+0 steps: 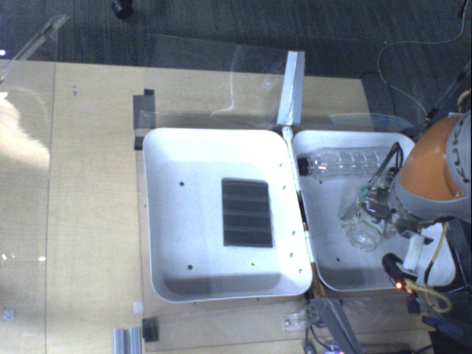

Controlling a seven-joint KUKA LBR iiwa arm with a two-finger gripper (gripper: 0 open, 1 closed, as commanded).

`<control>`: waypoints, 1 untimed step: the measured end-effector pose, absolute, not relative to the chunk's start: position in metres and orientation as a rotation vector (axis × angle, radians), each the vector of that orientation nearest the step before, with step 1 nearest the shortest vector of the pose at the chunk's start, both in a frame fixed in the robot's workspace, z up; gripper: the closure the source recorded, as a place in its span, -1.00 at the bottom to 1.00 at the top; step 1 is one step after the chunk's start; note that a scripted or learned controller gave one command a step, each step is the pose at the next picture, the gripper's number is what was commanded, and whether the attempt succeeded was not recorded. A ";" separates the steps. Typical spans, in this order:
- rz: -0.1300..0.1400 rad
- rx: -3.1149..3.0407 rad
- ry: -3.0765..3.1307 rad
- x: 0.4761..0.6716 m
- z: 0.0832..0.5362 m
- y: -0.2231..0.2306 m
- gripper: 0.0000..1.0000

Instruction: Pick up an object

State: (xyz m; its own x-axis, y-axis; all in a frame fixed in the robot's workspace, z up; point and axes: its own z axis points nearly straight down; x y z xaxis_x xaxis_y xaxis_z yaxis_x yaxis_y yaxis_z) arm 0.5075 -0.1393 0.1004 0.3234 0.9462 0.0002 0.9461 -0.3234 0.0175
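Bench front edge: small clear plastic piece [295,320] lying on the wood just below the left bin's near right corner.
Left bin [166,198]: shallow, white, rounded corners; a dark ribbed rectangular panel [247,212] sits flat near its middle, clear of all walls.
Right bin [332,271]: white, touching the left bin along their shared wall.
Clear cup [363,234]: transparent, lying in the right bin's middle, just beside the wrist and left of it.
Gripper [380,205]: at the arm's end over the right bin, above the clear cup; wiring hides the fingers, so whether they are spread or closed cannot be told.
Arm [435,172]: orange band, entering from the right.
Clear bottle [346,161]: on its side along the right bin's far wall, dark cap pointing left.
Far divider [291,94]: grey upright strip behind the bins' junction.
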 end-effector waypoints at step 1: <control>0.017 2.544 1.805 0.508 0.112 -0.144 1.00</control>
